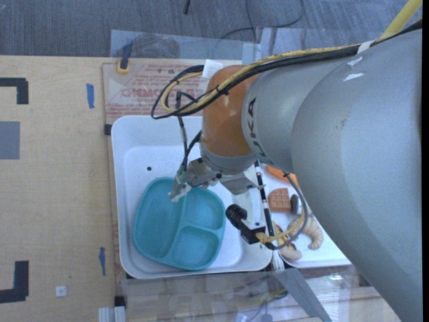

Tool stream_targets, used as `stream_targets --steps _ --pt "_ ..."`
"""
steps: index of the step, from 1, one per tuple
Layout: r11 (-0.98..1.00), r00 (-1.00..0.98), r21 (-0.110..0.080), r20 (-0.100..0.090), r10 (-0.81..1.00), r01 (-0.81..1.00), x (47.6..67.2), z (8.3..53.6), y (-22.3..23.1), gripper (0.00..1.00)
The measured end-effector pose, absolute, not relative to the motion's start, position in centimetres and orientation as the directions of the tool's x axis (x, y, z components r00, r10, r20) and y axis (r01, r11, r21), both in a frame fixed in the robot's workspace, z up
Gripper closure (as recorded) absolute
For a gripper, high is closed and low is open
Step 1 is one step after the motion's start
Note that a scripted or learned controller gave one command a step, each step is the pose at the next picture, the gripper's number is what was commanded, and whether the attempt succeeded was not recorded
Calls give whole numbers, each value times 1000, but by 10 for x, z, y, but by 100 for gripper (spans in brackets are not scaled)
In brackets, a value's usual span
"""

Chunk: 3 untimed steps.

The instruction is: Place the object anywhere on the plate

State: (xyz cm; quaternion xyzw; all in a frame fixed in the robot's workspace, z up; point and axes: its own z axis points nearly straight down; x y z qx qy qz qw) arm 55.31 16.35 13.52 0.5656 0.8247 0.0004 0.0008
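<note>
One gripper (179,188) hangs over the teal plate (179,230) near its twelve o'clock rim, the fingers' spread impossible to read (too small and blurred). What it carries, if anything, is unclear. Release there could drop the object onto the white bin (134,154).

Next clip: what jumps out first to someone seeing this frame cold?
The big grey arm with its orange band fills the right side, reaching in over the bins. Its hand hangs over the upper edge of a blue divided plate that lies in the left white bin. Beside the arm, the right bin holds small food items, a waffle-like square among them.
</note>
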Motion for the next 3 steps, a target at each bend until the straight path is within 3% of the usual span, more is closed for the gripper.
stream_targets --steps 1,2,3 --pt "564 -564 13 -1 826 826 486 110 178 0" --pt "397 -397 -2 6 918 918 584 106 145 0" --pt "721 -721 29 -1 693 693 620 99 110 0"
